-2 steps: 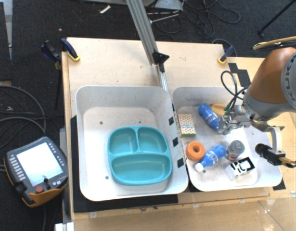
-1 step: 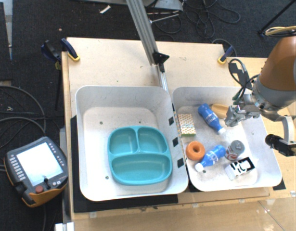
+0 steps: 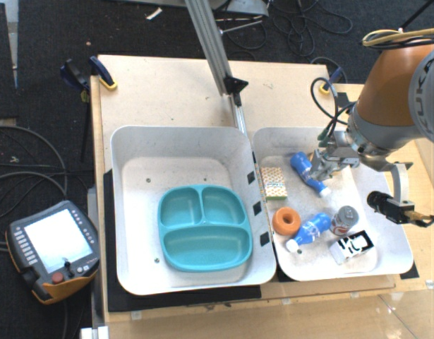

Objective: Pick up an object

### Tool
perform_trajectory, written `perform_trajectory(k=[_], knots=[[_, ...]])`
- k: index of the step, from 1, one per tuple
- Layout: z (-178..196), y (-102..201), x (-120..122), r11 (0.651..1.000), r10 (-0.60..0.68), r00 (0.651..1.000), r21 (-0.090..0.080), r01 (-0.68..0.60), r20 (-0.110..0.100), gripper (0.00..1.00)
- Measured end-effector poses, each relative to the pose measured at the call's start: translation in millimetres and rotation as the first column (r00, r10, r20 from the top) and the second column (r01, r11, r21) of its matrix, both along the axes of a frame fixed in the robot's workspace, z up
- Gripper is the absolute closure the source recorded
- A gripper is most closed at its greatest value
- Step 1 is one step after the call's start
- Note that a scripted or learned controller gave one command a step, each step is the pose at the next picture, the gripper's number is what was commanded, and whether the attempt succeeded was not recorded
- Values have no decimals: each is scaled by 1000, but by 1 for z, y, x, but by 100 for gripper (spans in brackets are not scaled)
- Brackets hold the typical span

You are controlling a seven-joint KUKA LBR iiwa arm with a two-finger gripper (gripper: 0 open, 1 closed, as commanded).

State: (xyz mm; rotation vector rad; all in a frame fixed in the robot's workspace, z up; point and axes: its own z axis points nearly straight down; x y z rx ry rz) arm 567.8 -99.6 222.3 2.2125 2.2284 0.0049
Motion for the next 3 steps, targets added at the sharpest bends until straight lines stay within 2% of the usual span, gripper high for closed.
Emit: perform_trajectory(k=[1, 3], knots=[[-2, 47, -4, 1000, 1, 1000, 1, -1, -4, 100], [20, 163, 3, 1000, 2, 1000, 1, -2, -2, 100]])
